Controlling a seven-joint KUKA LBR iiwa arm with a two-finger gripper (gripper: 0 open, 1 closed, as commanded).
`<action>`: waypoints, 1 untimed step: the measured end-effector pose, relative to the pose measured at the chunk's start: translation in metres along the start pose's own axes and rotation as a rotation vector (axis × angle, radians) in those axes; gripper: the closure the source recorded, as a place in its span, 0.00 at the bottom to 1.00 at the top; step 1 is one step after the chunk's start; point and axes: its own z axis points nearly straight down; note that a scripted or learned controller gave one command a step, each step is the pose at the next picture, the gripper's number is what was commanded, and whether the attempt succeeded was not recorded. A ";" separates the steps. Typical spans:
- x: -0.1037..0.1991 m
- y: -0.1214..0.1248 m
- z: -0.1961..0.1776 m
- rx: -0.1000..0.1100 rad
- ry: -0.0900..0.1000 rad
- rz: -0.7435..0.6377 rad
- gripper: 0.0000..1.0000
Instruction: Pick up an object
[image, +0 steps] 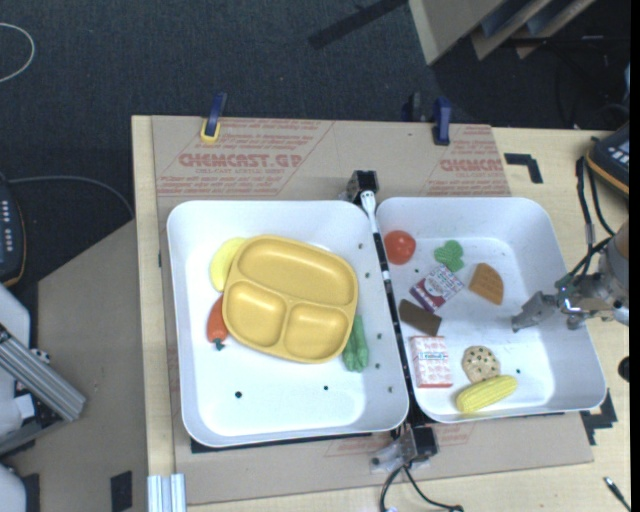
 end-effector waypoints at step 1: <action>-0.003 0.002 0.044 0.000 0.001 -0.001 0.00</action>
